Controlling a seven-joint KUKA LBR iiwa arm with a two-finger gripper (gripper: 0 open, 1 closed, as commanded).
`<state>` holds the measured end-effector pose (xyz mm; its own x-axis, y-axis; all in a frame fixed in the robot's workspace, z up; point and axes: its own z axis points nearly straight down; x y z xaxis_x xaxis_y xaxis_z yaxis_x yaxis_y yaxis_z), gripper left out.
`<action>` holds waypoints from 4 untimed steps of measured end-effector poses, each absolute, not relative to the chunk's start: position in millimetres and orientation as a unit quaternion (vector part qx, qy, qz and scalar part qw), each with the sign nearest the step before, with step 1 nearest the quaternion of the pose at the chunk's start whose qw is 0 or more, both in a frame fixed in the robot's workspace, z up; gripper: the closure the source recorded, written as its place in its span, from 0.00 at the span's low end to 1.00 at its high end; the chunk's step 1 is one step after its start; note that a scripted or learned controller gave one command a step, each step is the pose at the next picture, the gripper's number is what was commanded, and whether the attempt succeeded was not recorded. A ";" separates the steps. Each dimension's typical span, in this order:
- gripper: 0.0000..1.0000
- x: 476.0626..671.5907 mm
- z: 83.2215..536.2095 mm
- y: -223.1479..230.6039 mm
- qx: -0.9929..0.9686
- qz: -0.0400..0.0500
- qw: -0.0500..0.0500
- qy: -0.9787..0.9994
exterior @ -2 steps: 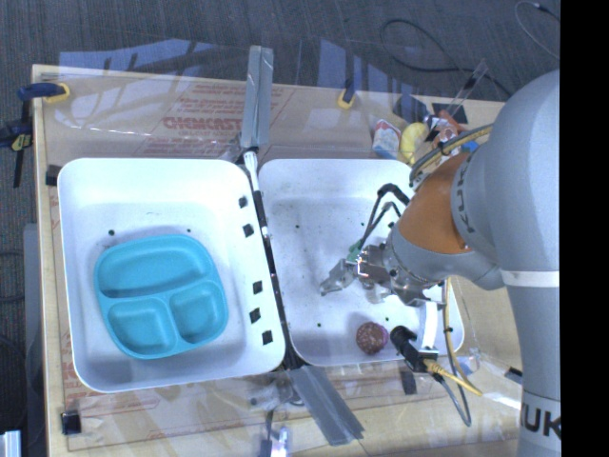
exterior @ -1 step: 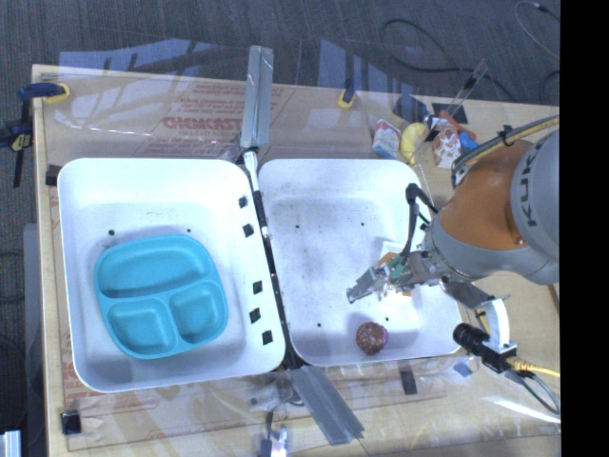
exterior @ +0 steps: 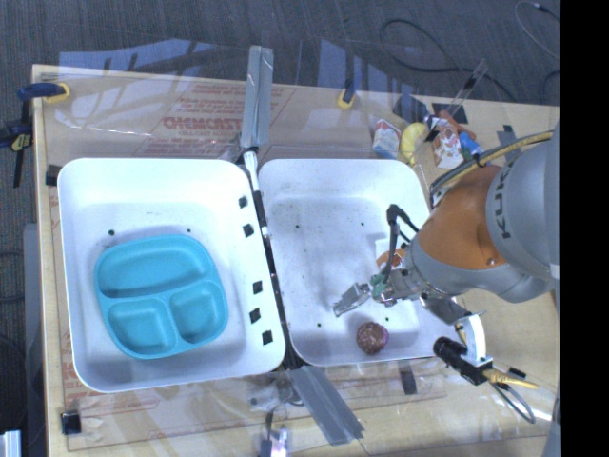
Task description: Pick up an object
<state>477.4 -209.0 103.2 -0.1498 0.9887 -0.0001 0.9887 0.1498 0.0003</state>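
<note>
Nearest me, a brown ball [exterior: 372, 337] lies loose in the right bin [exterior: 314, 184], unlifted. Just beyond, my gripper [exterior: 350, 299] hangs low over the floor, fingers parted, holding nothing. The blue tray [exterior: 160, 294] fills the left bin [exterior: 81, 193].

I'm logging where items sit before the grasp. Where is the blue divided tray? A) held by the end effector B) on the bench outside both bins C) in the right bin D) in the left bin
D: the blue divided tray lies flat in the left bin, while the end effector is over the right bin.
</note>
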 end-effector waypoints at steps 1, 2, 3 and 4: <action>0.00 479.7 241.0 -136.5 0.719 0.000 0.000 0.695; 0.00 475.4 98.9 -208.9 0.705 -0.001 -0.002 0.710; 1.00 475.8 108.3 -208.3 0.703 -0.001 -0.003 0.711; 0.00 475.9 108.4 -208.2 0.703 -0.001 -0.003 0.711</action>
